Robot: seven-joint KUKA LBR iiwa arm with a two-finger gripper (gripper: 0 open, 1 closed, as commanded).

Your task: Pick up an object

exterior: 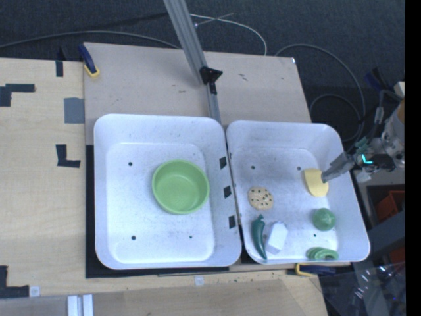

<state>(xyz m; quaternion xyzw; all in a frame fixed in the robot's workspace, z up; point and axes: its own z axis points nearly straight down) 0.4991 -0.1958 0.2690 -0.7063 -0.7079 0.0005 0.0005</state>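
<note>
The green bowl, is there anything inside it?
The green bowl sits alone in the left bin, and only its smooth green inside shows. The bin floor under the bowl is covered, so what lies beneath cannot be seen.

End effector touches yellow object in right bin.

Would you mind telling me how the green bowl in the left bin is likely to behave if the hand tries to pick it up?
The green bowl looks like rigid plastic, so it is probably stiff and light. It sits upright on a broad base and seems unlikely to tip. Its smooth, rounded wall may slip between fingers, so pinching the rim looks safer.
</note>
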